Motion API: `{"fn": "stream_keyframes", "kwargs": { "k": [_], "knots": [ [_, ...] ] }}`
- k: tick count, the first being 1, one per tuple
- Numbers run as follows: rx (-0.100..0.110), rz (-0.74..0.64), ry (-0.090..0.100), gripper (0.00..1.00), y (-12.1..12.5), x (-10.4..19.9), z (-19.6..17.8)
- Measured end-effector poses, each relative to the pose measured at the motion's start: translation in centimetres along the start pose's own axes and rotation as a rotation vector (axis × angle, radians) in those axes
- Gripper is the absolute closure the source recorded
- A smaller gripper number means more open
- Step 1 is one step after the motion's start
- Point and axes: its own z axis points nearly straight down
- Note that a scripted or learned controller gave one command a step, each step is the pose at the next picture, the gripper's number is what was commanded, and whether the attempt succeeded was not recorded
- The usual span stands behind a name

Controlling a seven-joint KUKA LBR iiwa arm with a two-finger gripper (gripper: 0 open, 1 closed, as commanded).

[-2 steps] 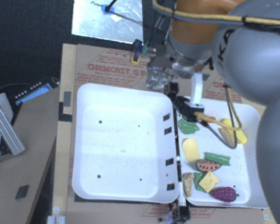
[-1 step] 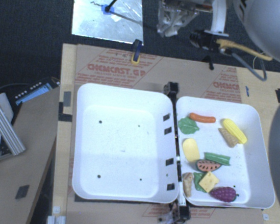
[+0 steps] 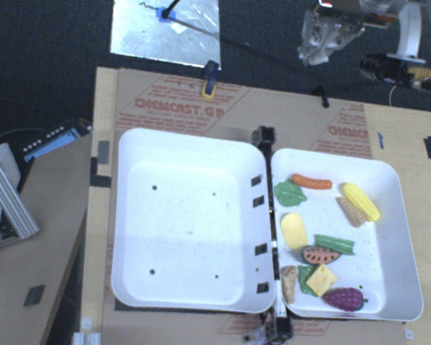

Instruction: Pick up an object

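Toy foods clustered in the right bin (image 3: 402, 246), left bin (image 3: 133, 198) beside it on the desk, green leaf (image 3: 289, 192) at nine o'clock, yellow corn (image 3: 361, 202) at one o'clock, purple grapes (image 3: 344, 298) at five o'clock, tool (image 3: 319, 45) high beyond the bins at twelve o'clock, grip state impossible to tell.

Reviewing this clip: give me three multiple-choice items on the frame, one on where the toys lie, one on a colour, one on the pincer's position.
1. Where do the plastic toy foods lie?
A. left bin
B. right bin
C. on the cardboard

2. What colour is the grape bunch toy at the right bin's near edge?
A. purple
B. blue
C. white

3. Where is the pincer?
A. down among the toys
B. inside the left bin
C. raised beyond the bins' far edge

Key: 1 B, the toys sit in the shallow white right bin. 2 A, the purple grape bunch toy sits by the near rim. 3 C, the pincer appears over the dark floor, past the bench.
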Motion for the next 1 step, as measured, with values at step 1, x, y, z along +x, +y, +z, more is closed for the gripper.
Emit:
{"fn": "stream_keyframes", "kwargs": {
  "k": [1],
  "knots": [
    [-0.003, -0.007, 0.003, 1.00, -0.04, -0.54, -4.57]
  ]
}}
